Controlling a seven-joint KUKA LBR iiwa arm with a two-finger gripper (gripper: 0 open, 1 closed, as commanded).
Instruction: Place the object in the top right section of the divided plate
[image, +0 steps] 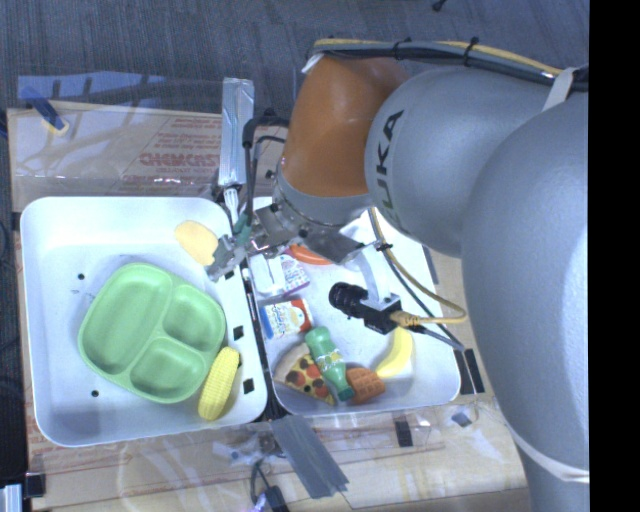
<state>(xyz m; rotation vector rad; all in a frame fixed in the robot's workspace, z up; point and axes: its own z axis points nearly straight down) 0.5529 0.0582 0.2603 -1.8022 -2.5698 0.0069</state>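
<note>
The green divided plate (150, 330) lies in the left bin (50, 240). A pale yellow lemon-like object (196, 240) rests on the bin floor just above the plate's upper right section. My gripper (231, 250) hangs over the wall between the two bins, right beside that yellow object. I see nothing clearly between its fingers. A yellow corn cob (219, 383) lies against the plate's lower right rim.
The right bin (440, 385) holds a pizza slice (303, 376), a green bottle (327, 358), a banana (397, 355), a brown pastry (365, 383), an orange carrot-like piece (310, 256) and small packets (285, 318). The arm's bulk covers the upper right bin.
</note>
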